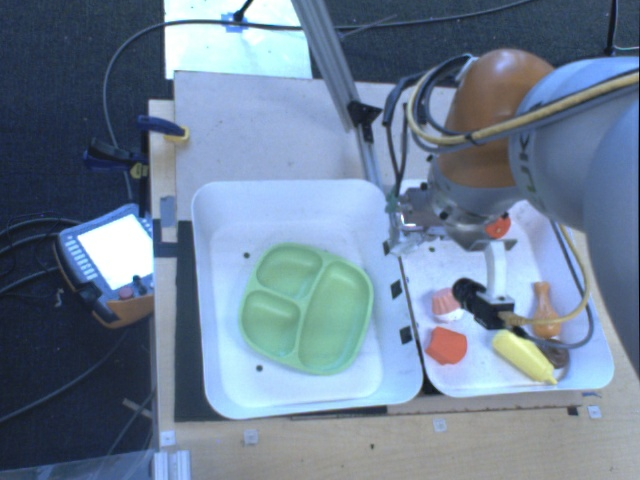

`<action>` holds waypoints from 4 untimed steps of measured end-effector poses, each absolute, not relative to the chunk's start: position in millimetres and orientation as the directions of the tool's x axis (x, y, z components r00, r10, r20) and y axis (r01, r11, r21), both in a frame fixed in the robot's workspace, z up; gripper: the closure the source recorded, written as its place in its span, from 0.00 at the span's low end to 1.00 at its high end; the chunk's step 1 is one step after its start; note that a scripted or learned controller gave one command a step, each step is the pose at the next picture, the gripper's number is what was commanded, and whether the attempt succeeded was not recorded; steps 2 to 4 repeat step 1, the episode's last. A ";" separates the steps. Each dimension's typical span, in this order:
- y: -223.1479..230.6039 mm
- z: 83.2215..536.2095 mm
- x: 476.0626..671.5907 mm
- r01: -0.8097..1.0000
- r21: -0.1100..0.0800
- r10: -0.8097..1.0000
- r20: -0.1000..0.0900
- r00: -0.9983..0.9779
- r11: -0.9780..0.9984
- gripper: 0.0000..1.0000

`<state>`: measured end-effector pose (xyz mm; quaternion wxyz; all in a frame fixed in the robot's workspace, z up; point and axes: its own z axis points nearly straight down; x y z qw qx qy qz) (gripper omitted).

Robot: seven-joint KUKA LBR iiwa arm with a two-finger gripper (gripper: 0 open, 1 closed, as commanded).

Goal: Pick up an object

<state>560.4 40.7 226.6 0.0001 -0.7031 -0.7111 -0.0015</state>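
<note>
While the arm [580,158] leans in from the right over the right bin [480,376], its pincer [408,230] sits low at the wall shared by the two bins, toward the far end. The wrist hides it from above, so I cannot tell whether it is released or clenched. Left bin [220,368]: one green divided plate [305,308] with three compartments, lying flat and turned slightly askew. Right bin: the loose items for picking, mostly in the near half and apart from the pincer. They are an orange-red block [447,345] near the shared wall, a small pink-and-white piece [445,304] just beyond it, a yellow banana-shaped piece [523,356] to the block's right, an orange pin-shaped piece [545,311] toward the right wall, and a small red-orange piece [497,228] farther back, partly under the wrist. Two small dark tags [396,290] sit on the shared wall. Both bins rest on a pale worktop [260,128]. A blue-and-yellow clamp [160,128] grips its left edge. A grey pole [325,48] slants down from the top and ends just beside the wrist. On the dark floor [60,88] to the left lies a handheld pendant [105,263] with a lit screen, cables trailing around it; the screen is too blurred to read.
</note>
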 end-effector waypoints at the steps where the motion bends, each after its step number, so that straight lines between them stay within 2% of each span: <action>1: 95.3 236.9 568.9 1.000 0.003 1.000 0.003 -0.011 0.011 1.00; 4: 95.3 236.9 568.9 1.000 0.003 1.000 0.003 -0.011 0.011 1.00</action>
